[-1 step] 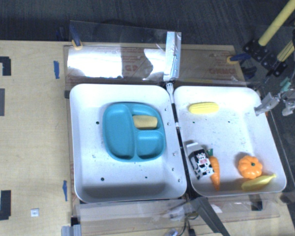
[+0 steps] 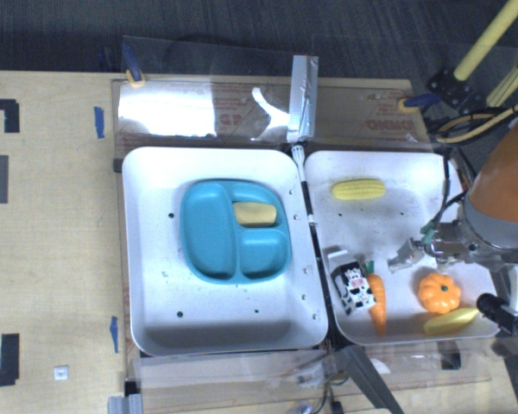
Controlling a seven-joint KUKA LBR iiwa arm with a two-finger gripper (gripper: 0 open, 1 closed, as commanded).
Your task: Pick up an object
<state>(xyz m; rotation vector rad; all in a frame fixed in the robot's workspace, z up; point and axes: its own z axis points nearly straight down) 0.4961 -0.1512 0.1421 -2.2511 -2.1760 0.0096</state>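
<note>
In the right bin [image 2: 414, 166] your gripper [image 2: 412, 255] hangs just above-left of the pumpkin [image 2: 439, 292] — finger state you cannot tell — with corn [image 2: 358, 190] well apart near the far wall.

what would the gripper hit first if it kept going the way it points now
The gripper points left across the right bin. Bare bin floor comes first, then probably the black-and-white toy beside the carrot, though depth is hard to judge.
</note>
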